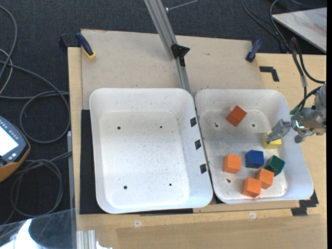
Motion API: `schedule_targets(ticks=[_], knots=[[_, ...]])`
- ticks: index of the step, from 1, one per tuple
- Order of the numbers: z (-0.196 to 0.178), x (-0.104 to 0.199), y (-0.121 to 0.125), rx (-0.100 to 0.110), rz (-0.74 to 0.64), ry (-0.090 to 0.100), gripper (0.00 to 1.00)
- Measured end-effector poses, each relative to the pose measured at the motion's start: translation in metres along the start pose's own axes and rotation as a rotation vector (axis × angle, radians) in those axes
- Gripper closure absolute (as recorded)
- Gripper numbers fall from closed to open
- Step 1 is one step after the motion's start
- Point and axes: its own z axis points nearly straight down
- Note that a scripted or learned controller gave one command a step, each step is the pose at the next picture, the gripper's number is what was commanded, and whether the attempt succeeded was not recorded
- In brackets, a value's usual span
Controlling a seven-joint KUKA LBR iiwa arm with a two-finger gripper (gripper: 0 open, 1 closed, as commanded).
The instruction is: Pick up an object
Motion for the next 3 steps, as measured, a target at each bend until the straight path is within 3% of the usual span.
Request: schedule_targets(ticks=[1,3], knots=[[-0.002,0.000,0.001,-0.005,-0.001,-0.001,0.00],[0.094,-0.017,-0.001,0.001,0.000,0.000,0.00]])
